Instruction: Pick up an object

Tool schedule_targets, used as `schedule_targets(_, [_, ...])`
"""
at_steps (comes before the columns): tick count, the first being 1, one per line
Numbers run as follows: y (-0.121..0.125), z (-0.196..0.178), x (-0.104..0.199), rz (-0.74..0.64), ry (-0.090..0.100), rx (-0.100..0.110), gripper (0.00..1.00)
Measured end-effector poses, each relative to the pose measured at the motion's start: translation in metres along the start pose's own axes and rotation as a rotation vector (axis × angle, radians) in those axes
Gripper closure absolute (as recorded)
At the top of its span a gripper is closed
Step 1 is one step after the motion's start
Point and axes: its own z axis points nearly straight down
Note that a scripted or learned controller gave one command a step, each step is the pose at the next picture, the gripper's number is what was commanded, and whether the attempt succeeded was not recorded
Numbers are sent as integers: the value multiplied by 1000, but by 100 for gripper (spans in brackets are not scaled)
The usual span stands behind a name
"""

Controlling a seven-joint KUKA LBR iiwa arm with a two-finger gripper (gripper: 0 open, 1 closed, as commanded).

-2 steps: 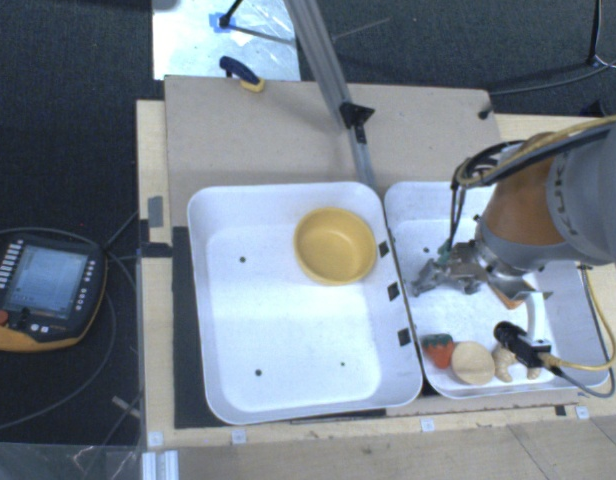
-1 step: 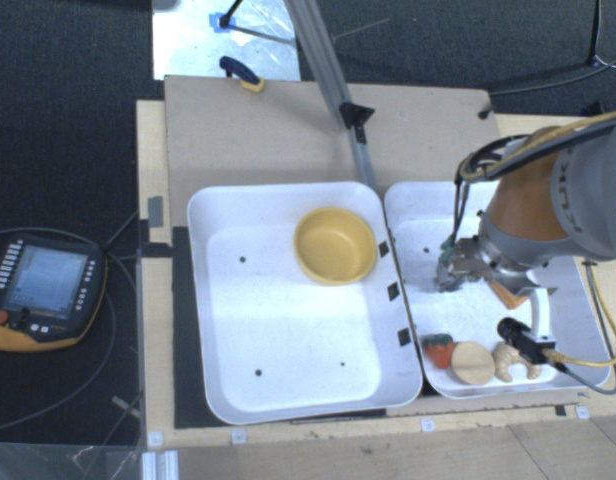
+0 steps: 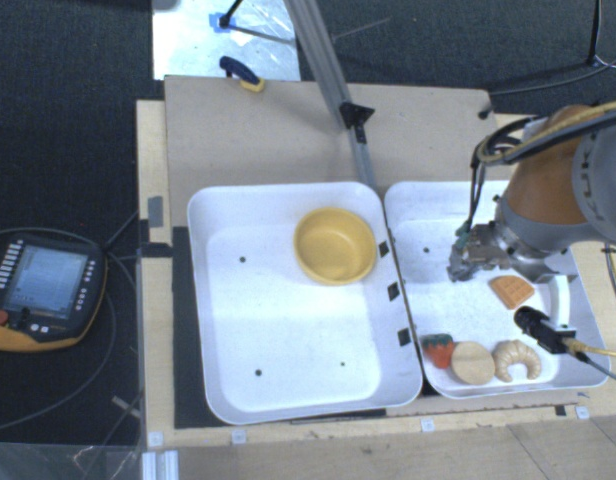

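Two shallow white bins are seen side by side on the surface [image 3: 288, 128]. In the left bin [image 3: 228, 368] a yellow bowl [image 3: 335, 245] is placed upright near the far right corner. The arm [image 3: 563, 183] is extended in from the right over the right bin [image 3: 428, 238], and the gripper [image 3: 471, 258] is positioned low above the bin's bare floor, near its middle. Whether the fingers are spread or closed cannot be told, and nothing is seen between them. Just right of the gripper an orange cracker-like piece [image 3: 511, 290] is seen. Along the near wall a red-and-green item [image 3: 437, 349], a round beige piece [image 3: 472, 362] and a croissant [image 3: 517, 359] are lined up, close together.
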Motion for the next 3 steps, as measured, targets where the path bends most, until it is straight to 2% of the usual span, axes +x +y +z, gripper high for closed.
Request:
schedule_targets(2, [-1, -108, 3, -1, 0, -1, 100])
schedule_targets(3, [7, -94, 54, -4, 1, 4, 100])
